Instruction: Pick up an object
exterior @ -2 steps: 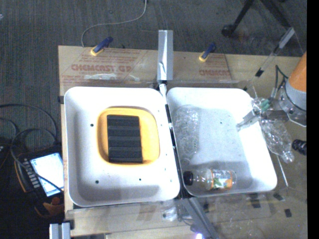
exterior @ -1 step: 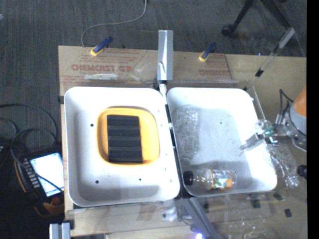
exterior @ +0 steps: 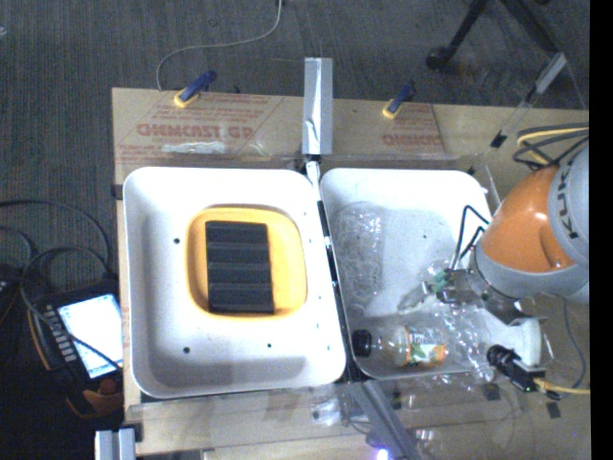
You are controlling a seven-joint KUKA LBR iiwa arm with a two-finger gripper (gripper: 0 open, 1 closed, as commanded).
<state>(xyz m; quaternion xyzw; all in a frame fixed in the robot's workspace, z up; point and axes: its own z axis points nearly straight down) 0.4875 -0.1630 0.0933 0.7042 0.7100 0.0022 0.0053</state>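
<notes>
- Camera view shows me a clear bottle (exterior: 410, 345) lying flat by the near wall of the right bin (exterior: 397, 182).
- My hand (exterior: 458, 290) hangs just above and to the right of it; I cannot tell if it is shut.
- Its long side runs left to right, cap pointing left.

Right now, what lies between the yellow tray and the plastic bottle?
In the camera view, the adjoining bin walls separate the yellow tray in the left bin from the plastic bottle in the right bin; otherwise bare white bin floor.
</notes>
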